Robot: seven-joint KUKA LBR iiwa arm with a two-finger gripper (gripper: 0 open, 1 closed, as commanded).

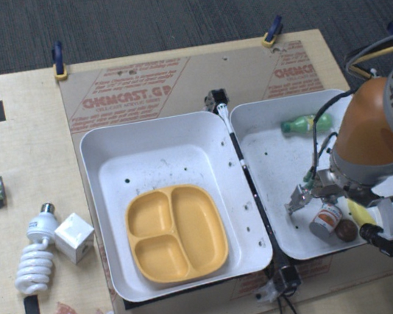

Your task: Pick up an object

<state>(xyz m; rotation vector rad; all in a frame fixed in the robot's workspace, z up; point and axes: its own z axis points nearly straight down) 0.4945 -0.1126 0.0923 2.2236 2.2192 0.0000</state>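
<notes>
**Arm low in the right bin, over a cluster of small things**

The grey arm (372, 134) reaches in from the right, its orange band bulging over the right bin (274, 177), wrist bent down toward the near half of it. The gripper (302, 198) sits low above the white floor, metal fingers pointing left. There looks to be a gap between the fingertips with nothing in it, though they are small and partly in shadow, so I would not swear to how wide they stand. Nothing is in their grasp.

Just to the right of the fingers, near the bin's near wall, lies a small can (325, 220) on its side, silvery with a red and white label. Touching it on the right is a dark brown round thing (346, 230), and beside that a yellow piece (360, 211), partly under the arm. At the far end of the same bin lies a green bottle (304, 125), well apart from the gripper.

The left bin (107, 204) holds a yellow divided plate (177, 232), three compartments, lying flat. On the bench to the left lie a spiral light bulb (35, 254) and a small white box (74, 236).
</notes>
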